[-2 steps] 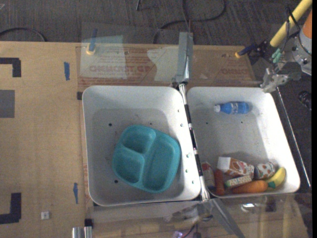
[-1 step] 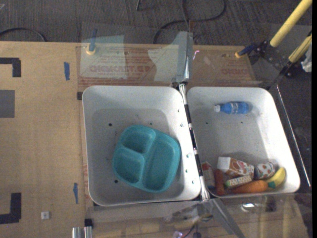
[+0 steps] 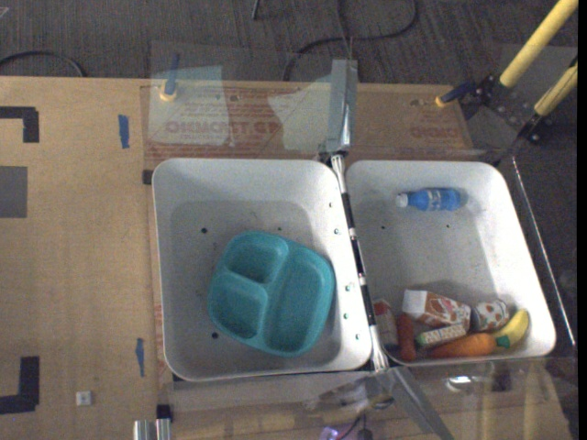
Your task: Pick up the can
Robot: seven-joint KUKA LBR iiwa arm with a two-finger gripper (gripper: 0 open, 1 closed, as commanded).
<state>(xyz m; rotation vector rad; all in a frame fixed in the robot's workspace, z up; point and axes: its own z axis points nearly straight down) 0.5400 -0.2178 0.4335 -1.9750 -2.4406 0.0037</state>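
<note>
Where clutter hugs the near edge, the can (image 3: 491,314) sits.

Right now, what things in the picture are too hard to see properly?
- The can: camera view, small and blurry among the pile, so its label can't be read.
- Pile of toy food: pieces overlap, hiding each other's lower parts.
- Blue bottle: label too small to read.
- Yellow-handled tool: cut off by the top edge.

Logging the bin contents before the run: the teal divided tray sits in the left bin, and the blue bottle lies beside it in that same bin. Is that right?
Not quite. The teal divided tray does sit in the left bin, but the blue bottle lies in the right bin, near its far wall, as the camera view shows.
</note>
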